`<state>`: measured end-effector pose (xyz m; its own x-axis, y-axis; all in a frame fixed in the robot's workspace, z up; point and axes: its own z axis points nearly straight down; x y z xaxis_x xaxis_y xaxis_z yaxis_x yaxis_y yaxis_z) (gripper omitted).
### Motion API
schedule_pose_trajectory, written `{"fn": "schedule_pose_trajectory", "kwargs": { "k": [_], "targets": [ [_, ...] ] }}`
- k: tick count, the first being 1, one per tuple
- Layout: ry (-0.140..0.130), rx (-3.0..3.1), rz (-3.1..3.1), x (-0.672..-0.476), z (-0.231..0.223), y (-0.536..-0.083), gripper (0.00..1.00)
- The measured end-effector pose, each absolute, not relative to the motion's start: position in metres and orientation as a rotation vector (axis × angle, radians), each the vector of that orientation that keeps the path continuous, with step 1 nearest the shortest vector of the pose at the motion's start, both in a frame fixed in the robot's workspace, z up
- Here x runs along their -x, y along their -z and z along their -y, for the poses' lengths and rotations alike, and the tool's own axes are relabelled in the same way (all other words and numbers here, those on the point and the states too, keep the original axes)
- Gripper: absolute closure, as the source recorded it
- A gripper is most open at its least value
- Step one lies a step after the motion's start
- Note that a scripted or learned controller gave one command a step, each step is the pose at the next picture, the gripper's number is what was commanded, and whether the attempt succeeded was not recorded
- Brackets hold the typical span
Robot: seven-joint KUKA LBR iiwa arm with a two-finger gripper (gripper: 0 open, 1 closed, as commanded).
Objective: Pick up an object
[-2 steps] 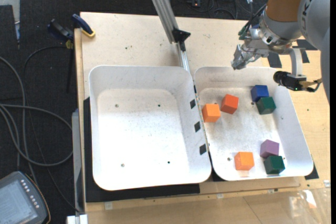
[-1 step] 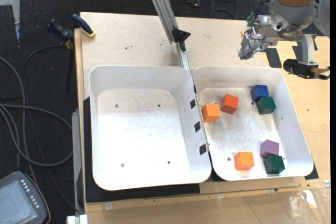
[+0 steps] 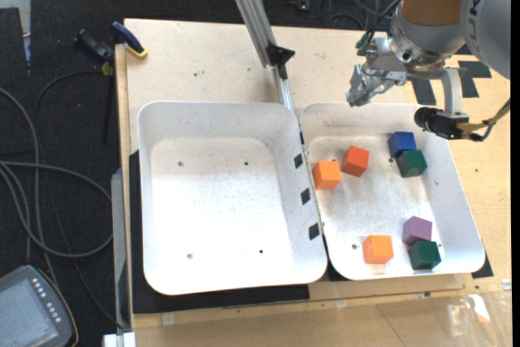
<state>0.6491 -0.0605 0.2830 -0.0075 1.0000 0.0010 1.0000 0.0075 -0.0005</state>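
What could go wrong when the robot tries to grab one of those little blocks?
1. The blue block and a green block touch, so the claw might bump one while going for the other.
2. The purple block and the other green block sit close to the right bin's rim, leaving little room.
3. The two orange blocks sit close together, so one could get nudged.

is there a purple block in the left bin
No, the purple block lies in the right bin, beside a green block.
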Motion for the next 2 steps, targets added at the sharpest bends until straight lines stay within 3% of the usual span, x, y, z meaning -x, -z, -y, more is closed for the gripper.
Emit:
{"fn": "schedule_pose_trajectory", "kwargs": {
  "k": [1,2],
  "targets": [
    [-0.002,2.211,2.227,-0.636,0.018,-0.269,1.00],
    [-0.002,2.209,2.228,-0.609,-0.039,-0.259,1.00]
  ]
}}
